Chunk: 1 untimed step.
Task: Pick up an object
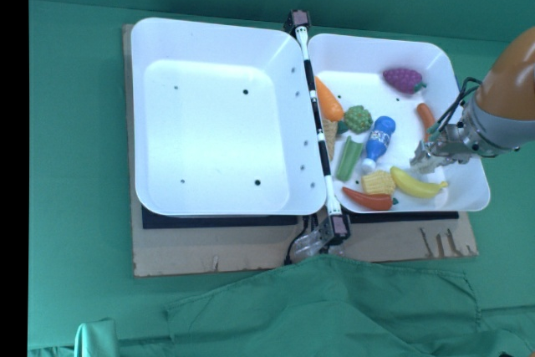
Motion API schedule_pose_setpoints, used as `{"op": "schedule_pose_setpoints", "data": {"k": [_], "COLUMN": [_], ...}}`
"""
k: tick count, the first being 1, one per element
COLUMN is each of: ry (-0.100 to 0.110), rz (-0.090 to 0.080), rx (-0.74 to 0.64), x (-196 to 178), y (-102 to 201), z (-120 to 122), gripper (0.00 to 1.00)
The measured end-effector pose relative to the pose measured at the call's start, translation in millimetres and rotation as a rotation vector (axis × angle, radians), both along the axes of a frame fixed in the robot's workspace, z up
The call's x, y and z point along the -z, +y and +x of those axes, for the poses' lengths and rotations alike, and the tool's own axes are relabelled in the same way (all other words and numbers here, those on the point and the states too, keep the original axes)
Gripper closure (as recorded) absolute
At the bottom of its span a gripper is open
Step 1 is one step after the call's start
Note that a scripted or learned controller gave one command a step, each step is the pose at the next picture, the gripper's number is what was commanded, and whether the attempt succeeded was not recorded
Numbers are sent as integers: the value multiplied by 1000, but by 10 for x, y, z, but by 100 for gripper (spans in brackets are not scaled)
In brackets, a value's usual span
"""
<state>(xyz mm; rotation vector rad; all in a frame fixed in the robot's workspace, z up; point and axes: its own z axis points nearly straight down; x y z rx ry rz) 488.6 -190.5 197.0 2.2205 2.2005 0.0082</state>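
The left bin (219, 117) shows me its bare white floor, dotted with a few small dark holes. A black-and-white divider rail (316, 117) runs where it meets the right bin (380, 50).

In the right bin, an orange carrot (328, 101) lies against the left wall, with a waffle cone (330, 135) just below it. Next come a green cucumber (348, 158) and a broccoli floret (359, 119). Along the near edge lie a red chili (366, 198) and a yellow corn piece (378, 181). A blue bottle (378, 140) sits tilted near the middle. Purple grapes (403, 79) lie toward the far right corner, with open floor around them. A yellow banana (416, 184) lies in the near right corner, and a small orange-red piece (425, 115) lies by the right wall.

My gripper (428, 158) hangs over the right side of this bin, just above the banana. I cannot tell how far it is open or whether it has hold of anything.
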Motion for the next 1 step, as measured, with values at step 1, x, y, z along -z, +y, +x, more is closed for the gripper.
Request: {"op": "schedule_pose_setpoints", "data": {"k": [1], "ry": [-11], "rz": [-3], "rx": [-5], "x": [108], "y": [17], "z": [-151], "gripper": [100]}}
